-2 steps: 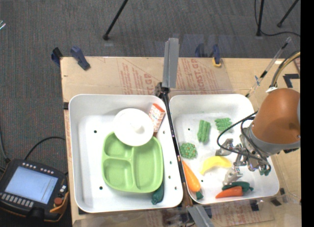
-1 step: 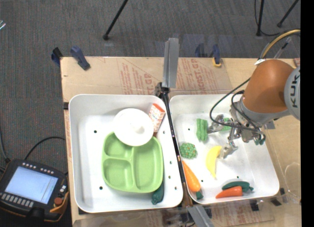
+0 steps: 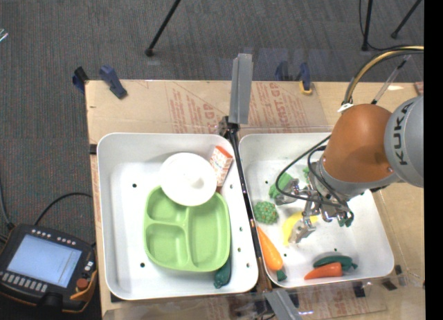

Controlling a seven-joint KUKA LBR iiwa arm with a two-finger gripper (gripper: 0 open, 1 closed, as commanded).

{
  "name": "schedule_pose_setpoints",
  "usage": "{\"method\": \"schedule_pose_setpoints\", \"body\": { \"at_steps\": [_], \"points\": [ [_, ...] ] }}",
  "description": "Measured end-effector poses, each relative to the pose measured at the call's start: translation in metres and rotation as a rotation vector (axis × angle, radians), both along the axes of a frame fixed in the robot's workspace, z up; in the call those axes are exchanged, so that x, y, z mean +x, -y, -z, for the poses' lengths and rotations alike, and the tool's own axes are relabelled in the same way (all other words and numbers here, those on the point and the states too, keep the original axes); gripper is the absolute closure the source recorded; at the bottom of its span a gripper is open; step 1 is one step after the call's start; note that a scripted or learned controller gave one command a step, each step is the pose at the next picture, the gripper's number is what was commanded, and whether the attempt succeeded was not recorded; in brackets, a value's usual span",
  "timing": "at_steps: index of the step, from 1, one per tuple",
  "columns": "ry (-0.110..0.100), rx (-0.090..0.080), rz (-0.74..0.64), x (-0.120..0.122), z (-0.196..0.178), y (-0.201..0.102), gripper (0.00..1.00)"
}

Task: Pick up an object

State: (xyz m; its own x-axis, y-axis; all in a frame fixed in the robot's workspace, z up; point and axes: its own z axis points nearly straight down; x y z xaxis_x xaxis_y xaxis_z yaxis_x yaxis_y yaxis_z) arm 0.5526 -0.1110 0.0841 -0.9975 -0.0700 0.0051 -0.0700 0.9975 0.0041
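My gripper [image 3: 305,223] is low in the right bin [image 3: 370,242], directly over a yellow toy [image 3: 292,227] near the bin's middle. The arm's orange band [image 3: 358,144] hangs above it and hides part of the bin. Left of the gripper lies a green broccoli toy [image 3: 265,211]. An orange carrot [image 3: 270,249] lies along the bin's left wall. A red pepper with a green stem [image 3: 329,269] rests near the front edge. A green leafy piece [image 3: 283,185] lies just behind the gripper.
The left bin [image 3: 118,242] holds a green divided tray [image 3: 187,232], a white round plate [image 3: 189,179] overlapping its back corner, an orange and white carton [image 3: 221,163] and a dark green item [image 3: 221,277] at the front. A grey post [image 3: 241,93] stands behind the bins.
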Motion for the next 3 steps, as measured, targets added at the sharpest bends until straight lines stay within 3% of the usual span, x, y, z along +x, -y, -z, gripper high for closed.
{"method": "schedule_pose_setpoints", "body": {
  "at_steps": [1,2,3],
  "points": [
    [-0.002,0.000,-0.079,-0.010,0.000,-0.028,0.00],
    [-0.002,0.000,-0.046,-0.027,0.000,-0.029,0.00],
    [-0.007,0.002,-0.050,-0.027,-0.006,-0.031,1.00]
  ]
}}
